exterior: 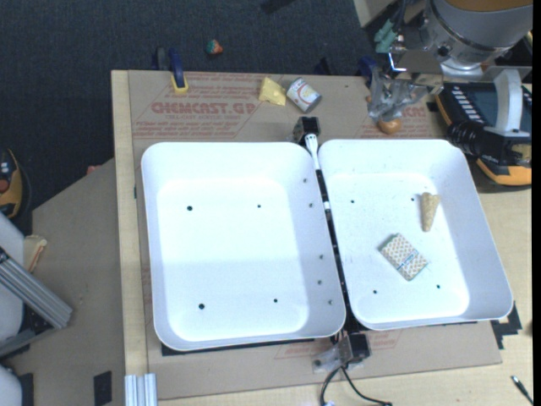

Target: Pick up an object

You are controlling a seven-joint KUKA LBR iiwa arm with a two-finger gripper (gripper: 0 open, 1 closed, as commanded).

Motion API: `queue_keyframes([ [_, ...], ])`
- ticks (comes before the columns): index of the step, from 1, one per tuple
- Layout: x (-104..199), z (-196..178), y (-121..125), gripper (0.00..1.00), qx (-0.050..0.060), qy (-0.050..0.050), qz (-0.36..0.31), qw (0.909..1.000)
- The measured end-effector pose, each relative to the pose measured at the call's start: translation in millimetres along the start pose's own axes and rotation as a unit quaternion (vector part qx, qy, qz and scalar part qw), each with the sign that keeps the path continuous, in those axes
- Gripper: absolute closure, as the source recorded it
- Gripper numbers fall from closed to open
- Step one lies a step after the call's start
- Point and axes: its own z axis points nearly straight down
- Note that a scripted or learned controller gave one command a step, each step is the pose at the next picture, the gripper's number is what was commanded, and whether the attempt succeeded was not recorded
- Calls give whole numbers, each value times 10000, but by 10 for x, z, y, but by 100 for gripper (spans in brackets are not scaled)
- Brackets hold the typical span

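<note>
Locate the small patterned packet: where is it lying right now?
In the camera view, the patterned packet lies in the right-hand bin, toward its front edge, just below and left of the tan cone, not touching it.

Bright diffuse light nearly washes out the left bin (152, 227), shadows are soft, fine detail slightly blurred.

1. The arm (482, 7) runs off the top edge; its upper part is cut away.
2. The gripper (390, 100) is a blurred tangle of metal.
3. A small orange-brown thing (389, 127) sits just under it, partly covered, and I can't tell what it is.
4. A coloured speck (215, 47) on the dark floor is too small to name.
5. A yellow-and-black device (507, 163) is cut by the right edge.
</note>
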Motion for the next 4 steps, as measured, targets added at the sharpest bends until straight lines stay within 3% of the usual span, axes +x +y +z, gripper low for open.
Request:
queue_keyframes([
  [1,976,992,23,100,138,6,-13,9999],
  [2,1530,1569,70,100,137,2,2,9999],
  [3,1929,1556,-333,100,125,2,7,9999],
  [4,1907,2057,-1011,100,160,-14,26,9999],
])
